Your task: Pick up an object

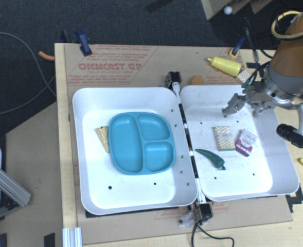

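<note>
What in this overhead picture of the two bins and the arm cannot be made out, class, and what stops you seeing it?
- Cracker-like piece, camera view: its right part is hidden under the blue divided plate.
- Gripper: too small and blurred to tell whether its fingers are open or shut.
- Patterned packet and purple packet in the right bin: print too small to read.
- Arm: cut off by the right edge.

The arm [291, 60] shows a broad orange band above a grey wrist. Its gripper [244, 103] is grey metal, with dark cables beside it.
</note>
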Action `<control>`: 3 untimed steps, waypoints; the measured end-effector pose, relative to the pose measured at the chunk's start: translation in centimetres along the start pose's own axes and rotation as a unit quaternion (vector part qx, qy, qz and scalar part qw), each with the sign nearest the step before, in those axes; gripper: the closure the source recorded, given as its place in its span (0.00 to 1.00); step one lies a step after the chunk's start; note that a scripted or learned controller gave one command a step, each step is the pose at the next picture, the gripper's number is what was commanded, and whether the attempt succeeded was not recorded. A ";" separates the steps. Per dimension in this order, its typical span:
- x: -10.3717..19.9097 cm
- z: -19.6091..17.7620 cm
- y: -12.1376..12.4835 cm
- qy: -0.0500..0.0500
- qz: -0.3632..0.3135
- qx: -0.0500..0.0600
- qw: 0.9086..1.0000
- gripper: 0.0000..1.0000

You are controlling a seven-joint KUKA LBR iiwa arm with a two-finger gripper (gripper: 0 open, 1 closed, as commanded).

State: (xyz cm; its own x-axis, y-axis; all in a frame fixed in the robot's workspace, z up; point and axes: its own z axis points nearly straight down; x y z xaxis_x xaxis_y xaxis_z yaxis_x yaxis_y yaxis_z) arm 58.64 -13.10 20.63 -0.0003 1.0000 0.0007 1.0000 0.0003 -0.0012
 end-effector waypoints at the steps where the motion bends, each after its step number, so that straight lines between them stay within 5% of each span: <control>1: 3.3 5.5 -5.6 0.000 0.000 0.000 1.000 0.00; 2: 3.4 10.9 -7.9 0.000 0.001 0.001 1.000 0.00; 3: 3.4 9.8 -7.8 0.000 0.001 -0.001 1.000 1.00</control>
State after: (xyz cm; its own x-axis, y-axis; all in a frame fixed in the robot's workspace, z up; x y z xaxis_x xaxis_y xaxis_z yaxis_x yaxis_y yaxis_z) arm 50.81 -9.70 10.79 0.0021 1.0000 0.0006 1.0000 -0.0021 0.0004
